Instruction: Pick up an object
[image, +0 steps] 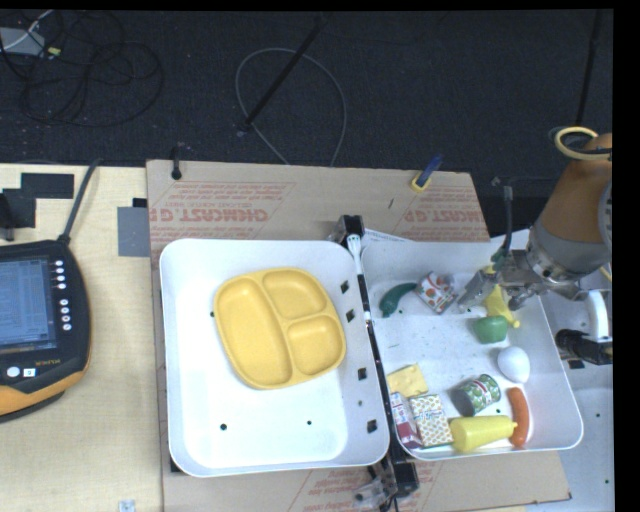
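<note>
Camera view: brown cardboard (300, 205) under bins has upside-down red print, too blurry to read. Small can (481, 392) and little box (430, 420) have labels, words too tiny. My arm (575, 215) reaches in from right, bent down into right bin (555, 350). My gripper (497, 287) hangs just above green pepper (490, 328); can't tell if jaws spread or pressed together. Yellow plate (280, 327) sits in left bin (190, 360).

Left of the bins, a handheld control unit (35, 325) with a dark screen rests on the pale bench. A sheet of brown cardboard (300, 205) lies beneath the bins. Black cables (290, 75) trail across the dark floor behind.
</note>
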